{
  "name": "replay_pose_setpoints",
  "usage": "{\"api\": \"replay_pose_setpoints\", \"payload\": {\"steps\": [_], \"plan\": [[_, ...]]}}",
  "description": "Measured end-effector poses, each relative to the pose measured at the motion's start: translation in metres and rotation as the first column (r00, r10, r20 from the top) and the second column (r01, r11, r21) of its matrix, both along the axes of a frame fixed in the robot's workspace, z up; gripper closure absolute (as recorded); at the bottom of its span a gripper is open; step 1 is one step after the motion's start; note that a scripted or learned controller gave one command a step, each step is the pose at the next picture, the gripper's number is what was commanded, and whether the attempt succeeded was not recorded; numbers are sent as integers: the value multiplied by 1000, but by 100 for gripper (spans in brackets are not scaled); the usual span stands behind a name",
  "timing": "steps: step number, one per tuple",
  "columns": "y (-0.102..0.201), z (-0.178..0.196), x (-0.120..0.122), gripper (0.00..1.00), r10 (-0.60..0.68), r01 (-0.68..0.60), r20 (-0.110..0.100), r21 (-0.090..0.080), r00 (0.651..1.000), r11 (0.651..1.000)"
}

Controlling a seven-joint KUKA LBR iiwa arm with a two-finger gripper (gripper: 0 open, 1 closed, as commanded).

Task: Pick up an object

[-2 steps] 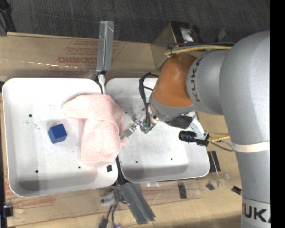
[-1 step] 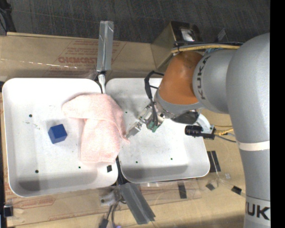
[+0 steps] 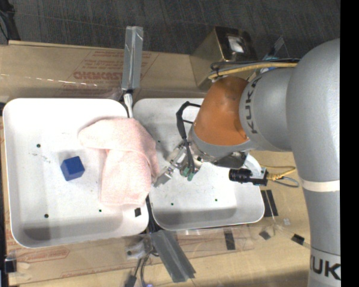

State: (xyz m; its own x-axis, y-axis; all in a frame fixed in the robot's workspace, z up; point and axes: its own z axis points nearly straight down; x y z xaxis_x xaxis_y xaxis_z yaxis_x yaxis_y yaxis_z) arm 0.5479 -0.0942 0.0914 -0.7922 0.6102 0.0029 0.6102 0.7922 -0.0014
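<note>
Dark carpet is showing beyond a cardboard-covered worktop (image 3: 60,64) that is carrying two shallow white bins side by side. In the left bin (image 3: 24,214) a small blue cube (image 3: 73,167) is sitting on the floor, apart from a pink towel (image 3: 122,160) that is lying crumpled against the right wall and draping over the divide. Over the right bin (image 3: 227,211) the grey arm (image 3: 287,112) is reaching down, its claw (image 3: 173,169) hanging just beside the towel's edge; whether its fingers are apart or together I cannot tell.
</note>
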Motion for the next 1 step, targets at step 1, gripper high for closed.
{"api": "replay_pose_setpoints", "payload": {"steps": [1], "plan": [[16,101,-21,0,-270,270,4,-1,963,963]]}}
